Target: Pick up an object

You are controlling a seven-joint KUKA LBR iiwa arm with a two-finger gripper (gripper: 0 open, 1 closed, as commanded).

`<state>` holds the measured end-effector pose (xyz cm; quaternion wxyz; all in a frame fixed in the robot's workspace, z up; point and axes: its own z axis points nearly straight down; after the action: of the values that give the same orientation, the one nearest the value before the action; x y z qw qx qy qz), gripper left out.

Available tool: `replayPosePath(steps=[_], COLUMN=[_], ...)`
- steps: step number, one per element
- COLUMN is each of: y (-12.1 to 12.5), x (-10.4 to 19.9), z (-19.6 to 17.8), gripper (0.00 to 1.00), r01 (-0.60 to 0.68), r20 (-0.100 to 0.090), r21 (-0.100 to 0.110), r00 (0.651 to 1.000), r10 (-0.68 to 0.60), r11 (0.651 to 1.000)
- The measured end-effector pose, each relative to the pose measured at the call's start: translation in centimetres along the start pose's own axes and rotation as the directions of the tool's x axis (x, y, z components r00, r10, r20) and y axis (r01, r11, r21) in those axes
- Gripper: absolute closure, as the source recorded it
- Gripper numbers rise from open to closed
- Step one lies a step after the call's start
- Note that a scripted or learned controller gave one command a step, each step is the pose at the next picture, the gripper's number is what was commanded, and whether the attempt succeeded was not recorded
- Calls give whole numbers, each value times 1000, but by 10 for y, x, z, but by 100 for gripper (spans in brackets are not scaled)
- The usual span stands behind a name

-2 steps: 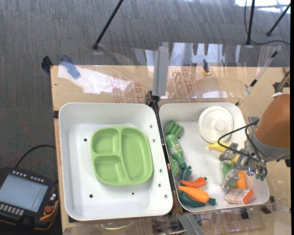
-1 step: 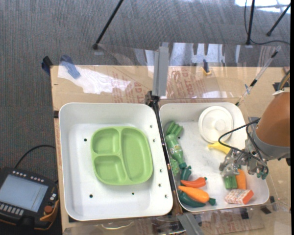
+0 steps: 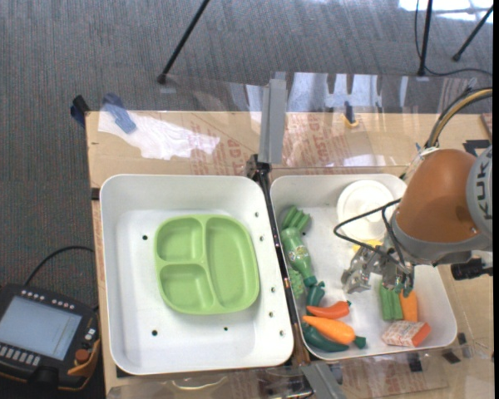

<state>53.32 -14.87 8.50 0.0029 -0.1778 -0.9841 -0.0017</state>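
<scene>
No target is named, so any toy in the right bin (image 3: 316, 185) counts; closest to the jaws (image 3: 368, 274) are the green stick and orange piece (image 3: 397, 303) at lower right of frame, just right of and below the tool. Jaws look spread, nothing between them, hanging low over bare bin floor mid-right. Risk 1: closing here grabs air, since the nearest toys sit off to the side, not under the tips. Risk 2: the green and orange pieces touch each other and the pink block (image 3: 404, 332) sits just below them, so a descent there may wedge a finger on top of one or push the cluster into the bin's lower right corner. Risk 3: a thin cable loops off the wrist across the white bowl (image 3: 364, 198) at upper right; it could snag. The carrots (image 3: 328, 321) at bottom centre overlap with green tops, awkward too. Open room: the bare floor between the carrots and the green stick, and the strip under the bowl. The left bin (image 3: 121, 202) holds just a green divided plate (image 3: 206, 263), well apart. Walls are close on the right and bottom sides, table (image 3: 191, 163) beyond.
</scene>
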Motion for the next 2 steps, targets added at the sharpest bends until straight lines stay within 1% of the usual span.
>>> replayPosePath(steps=[1, 2], y=[-1, 51], x=[0, 56], z=[-1, 0], gripper=[0, 0], r01=[0, -318], r20=[1, 0], r21=[1, 3], r00=[1000, 948], r10=[0, 318], r11=[1000, 948])
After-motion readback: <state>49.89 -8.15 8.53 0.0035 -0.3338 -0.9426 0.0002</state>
